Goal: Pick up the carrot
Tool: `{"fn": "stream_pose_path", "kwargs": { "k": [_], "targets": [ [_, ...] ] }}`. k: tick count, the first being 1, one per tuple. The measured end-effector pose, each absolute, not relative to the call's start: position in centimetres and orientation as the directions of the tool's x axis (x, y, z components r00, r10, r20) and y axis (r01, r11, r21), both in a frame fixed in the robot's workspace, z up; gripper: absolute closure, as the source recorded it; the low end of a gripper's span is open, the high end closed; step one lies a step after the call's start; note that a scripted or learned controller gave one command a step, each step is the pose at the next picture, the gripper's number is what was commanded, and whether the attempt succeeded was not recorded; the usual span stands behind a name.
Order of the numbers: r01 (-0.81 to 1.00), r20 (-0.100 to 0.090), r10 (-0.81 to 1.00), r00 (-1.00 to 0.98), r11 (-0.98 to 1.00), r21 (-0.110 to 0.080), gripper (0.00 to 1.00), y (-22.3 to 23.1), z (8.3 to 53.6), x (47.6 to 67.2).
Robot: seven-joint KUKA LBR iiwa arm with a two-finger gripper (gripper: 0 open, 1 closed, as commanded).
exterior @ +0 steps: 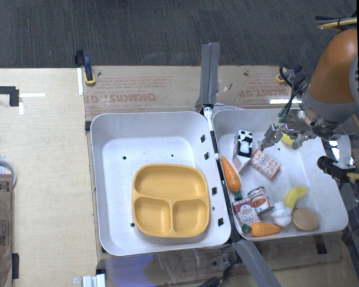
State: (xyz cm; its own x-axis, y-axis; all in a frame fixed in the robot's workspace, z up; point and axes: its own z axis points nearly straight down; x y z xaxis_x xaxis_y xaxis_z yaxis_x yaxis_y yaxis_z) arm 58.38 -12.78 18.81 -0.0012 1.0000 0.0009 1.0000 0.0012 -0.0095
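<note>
An orange carrot (230,174) lies along the left wall of the right bin (329,182), pointing up and down the view. A second, shorter carrot (266,229) with a green end lies at the bin's front edge. My gripper (275,136) hangs over the back of the right bin, right of a black-and-white toy (244,143) and just above a small pink box (266,164). It is well apart from both carrots, up and to the right of the long one. Nothing shows in its grasp.
Around the carrots lie a small can (259,199), a red-labelled packet (247,214), a white lump (280,212), a yellow piece (296,195) and a brown round piece (305,219). The left bin (110,172) holds a yellow divided plate (171,200).
</note>
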Motion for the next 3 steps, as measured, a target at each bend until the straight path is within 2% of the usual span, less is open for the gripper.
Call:
{"fn": "stream_pose_path", "kwargs": {
  "k": [1,2,3],
  "targets": [
    [0.974,0.0,0.975,0.224,-0.224,-0.011,0.0,-13.8,12.7,52.8],
    [0.924,-0.003,0.924,0.382,-0.382,-0.009,0.0,-7.7,18.7,48.1],
    [0.85,-0.004,0.85,0.528,-0.528,-0.008,0.0,-9.4,9.4,47.6]
  ]
}}
